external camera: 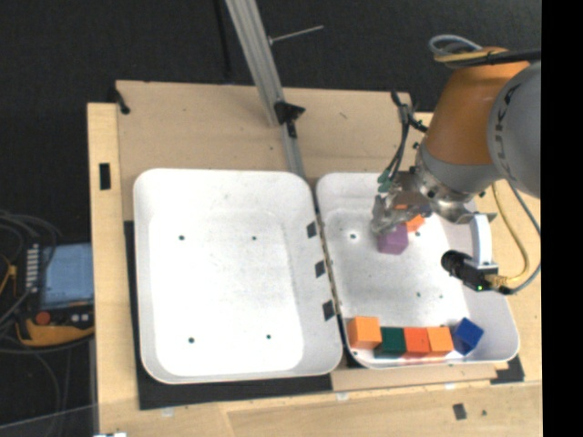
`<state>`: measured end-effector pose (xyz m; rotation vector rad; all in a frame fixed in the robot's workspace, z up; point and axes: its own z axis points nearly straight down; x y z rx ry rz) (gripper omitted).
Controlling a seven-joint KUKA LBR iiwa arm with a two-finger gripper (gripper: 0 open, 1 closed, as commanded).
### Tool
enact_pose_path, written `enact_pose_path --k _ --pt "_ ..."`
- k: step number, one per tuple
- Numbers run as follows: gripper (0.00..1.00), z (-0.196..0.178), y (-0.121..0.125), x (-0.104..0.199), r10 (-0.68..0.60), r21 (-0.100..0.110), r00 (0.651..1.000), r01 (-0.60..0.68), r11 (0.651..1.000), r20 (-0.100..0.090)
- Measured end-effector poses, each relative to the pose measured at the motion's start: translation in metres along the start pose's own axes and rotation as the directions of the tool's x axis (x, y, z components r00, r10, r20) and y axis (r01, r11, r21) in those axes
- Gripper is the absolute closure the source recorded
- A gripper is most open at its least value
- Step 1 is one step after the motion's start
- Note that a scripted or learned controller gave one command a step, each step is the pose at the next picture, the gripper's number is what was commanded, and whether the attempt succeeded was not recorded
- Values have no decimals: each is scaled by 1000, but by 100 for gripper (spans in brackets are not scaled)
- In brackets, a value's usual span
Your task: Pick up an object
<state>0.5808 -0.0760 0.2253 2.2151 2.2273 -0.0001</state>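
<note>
Tool point(394, 215) over right bin point(504, 321), purple block point(393, 240) at its tip; grip state unclear; no readable writing.

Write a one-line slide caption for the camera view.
KUKA arm's tool poised over a purple block in the right bin; coloured blocks line its near edge.

No readable text, labels, brands, numbers or signs anywhere. Bins point(228, 271), blocks point(414, 339) and arm point(474, 126) carry no legible marking. Device point(64, 276) left of the bins: face too small and blurred to read.
</note>
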Motion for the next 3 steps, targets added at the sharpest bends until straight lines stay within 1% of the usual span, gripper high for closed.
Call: enact_pose_path --k 1,2,3 --pt "100 -14 1 52 -3 -3 1000 3 1000 -2" --pt "100 -6 -10 101 -1 0 1000 1 1000 -1" --pt "100 -17 -19 156 -4 -2 1000 4 1000 -3"
